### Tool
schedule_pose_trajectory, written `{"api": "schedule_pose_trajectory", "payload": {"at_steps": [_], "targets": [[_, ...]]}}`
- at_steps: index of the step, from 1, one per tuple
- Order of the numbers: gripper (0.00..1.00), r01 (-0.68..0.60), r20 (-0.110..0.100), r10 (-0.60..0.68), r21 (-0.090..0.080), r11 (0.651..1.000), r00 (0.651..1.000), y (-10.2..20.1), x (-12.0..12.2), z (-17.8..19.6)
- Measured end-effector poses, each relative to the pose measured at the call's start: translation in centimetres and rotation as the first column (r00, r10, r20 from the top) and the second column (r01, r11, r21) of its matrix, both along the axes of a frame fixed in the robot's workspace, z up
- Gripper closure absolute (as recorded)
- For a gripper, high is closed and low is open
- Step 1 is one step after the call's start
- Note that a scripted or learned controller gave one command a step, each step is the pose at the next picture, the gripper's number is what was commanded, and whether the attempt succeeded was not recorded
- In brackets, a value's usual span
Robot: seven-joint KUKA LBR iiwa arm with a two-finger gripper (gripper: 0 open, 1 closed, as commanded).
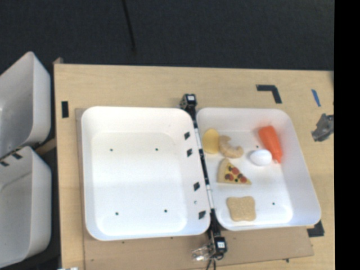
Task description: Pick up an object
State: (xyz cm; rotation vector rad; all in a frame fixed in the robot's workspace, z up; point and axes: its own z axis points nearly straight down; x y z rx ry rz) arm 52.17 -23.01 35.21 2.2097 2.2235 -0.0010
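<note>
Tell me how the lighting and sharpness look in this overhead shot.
Camera view: even, soft light; the left bin is bright and nearly washed out, with a faint darker band across its floor. Slightly soft focus, so the pizza slice and egg lack fine detail. The surroundings are dark.

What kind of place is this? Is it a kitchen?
Probably not a kitchen, more likely a robot test bench. Two white bins sit side by side on a wooden board, and the right one holds toy food: a pizza slice, an egg and a carrot.

From where I stand, nothing readable shows anywhere: no words, labels, brands or numbers.
</note>
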Motion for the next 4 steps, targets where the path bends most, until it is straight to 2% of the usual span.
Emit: {"api": "schedule_pose_trajectory", "payload": {"at_steps": [1,2,3,4], "targets": [[1.00,-0.001,-0.001,0.001,0.004,1.000,1.000,7.1,2.6,1.1],[1.00,0.012,-0.010,-0.012,0.005,1.000,1.000,1.7,-3.0,-6.7],[1.00,-0.006,0.016,0.006,0.002,1.000,1.000,10.4,1.2,7.8],[1.00,0.012,-0.020,-0.012,0.007,1.000,1.000,3.8,-1.7,-13.3]]}}
